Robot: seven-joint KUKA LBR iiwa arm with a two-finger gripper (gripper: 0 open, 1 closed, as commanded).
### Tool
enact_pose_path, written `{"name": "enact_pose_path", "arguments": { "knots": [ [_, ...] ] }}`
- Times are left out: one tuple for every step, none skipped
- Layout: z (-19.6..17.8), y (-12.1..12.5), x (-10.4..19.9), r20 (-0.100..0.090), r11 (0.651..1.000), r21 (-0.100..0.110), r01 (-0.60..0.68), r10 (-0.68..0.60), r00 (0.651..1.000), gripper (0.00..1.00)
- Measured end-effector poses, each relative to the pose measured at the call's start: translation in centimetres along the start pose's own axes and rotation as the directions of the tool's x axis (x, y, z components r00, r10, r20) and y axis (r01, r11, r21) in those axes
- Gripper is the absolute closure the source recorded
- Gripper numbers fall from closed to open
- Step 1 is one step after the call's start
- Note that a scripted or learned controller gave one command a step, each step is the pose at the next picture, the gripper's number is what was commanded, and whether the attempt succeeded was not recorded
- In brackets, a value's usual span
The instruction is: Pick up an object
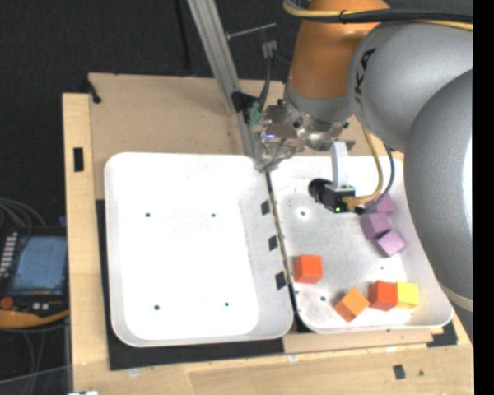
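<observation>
The gripper (273, 142) hung over the right bin's (329, 245) far corner — open or closed, impossible to tell — apart from the orange cube (308, 267), yellow cube (407, 294) and purple cubes (383, 230), none seemingly picked yet.

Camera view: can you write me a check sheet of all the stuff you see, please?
Surface: left bin and right bin, white, on a wooden bench.
Job's things: all in the right bin: middle orange cube, front orange cube, red cube, yellow cube, purple blocks.
Clutter: nothing seen.
Hand: over the bins' shared edge, far end.
Cables: dark wires left of the bench.
Surroundings: blue-screened device at left; metal rail behind.
</observation>
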State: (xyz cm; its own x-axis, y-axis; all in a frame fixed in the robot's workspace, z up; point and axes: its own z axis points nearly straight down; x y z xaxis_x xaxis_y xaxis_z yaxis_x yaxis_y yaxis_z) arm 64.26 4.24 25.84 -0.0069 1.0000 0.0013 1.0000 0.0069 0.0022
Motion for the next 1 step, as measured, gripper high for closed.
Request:
{"name": "enact_pose_path", "arguments": {
  "knots": [
    [1.70,-1.03,4.47,0.001,1.000,0.004,-0.001,0.001,1.000,1.00]
  ]
}}
